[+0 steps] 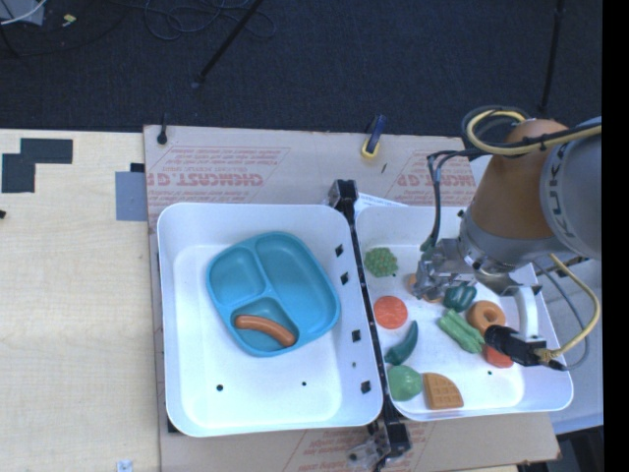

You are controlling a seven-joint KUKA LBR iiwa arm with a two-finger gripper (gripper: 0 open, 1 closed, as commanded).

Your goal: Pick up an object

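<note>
Grey, your gripper [432, 281] hangs low in the right bin [550, 393], beside a green pepper [458, 296]. You cannot tell its grip.

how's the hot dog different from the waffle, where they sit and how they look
The hot dog lies in a compartment of the blue divided plate in the left bin; the waffle sits straight on the right bin's floor. The hot dog is long, thin and reddish-orange; the waffle is a short, tan wedge. Both are toy foods, apart from the gripper.
</note>
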